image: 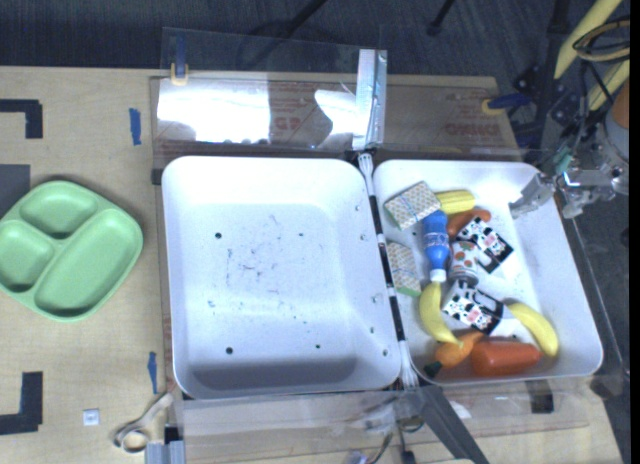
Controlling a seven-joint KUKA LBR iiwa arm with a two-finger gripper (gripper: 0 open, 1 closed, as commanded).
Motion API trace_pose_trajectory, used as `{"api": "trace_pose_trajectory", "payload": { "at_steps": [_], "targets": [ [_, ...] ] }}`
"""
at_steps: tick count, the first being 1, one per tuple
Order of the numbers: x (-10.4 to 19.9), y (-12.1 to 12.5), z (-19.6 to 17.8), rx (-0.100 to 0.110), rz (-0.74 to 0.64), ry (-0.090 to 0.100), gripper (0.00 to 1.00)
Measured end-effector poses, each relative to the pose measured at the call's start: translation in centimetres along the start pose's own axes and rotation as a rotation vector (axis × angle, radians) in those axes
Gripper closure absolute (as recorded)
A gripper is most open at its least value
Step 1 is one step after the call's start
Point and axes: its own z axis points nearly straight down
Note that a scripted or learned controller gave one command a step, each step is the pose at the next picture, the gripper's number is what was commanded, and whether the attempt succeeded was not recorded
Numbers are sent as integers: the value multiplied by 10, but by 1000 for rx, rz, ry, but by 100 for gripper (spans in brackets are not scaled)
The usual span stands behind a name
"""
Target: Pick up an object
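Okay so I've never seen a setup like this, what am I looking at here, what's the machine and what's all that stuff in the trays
This is one picture from a camera fixed above a workbench, looking down at a slant. On the bench sit two shallow white bins side by side. The left bin shows just its scuffed floor. The right bin holds a jumble of small things: a blue bottle, two bananas, one at and one at, an orange toy carrot, a speckled block and two black-and-white cow-patterned toys. Off to the left lies a green divided plate.

The machine is a robot arm reaching in from the right. Its gripper, a two-finger clamp, sits over the right bin's far right edge. Nothing shows between its fingers; its job is to pick something up, and that has not happened yet.
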Motion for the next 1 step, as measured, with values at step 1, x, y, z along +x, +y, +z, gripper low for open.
{"api": "trace_pose_trajectory", "payload": {
  "at_steps": [1],
  "targets": [
    [31,10,62,0,-310,0,0]
  ]
}}
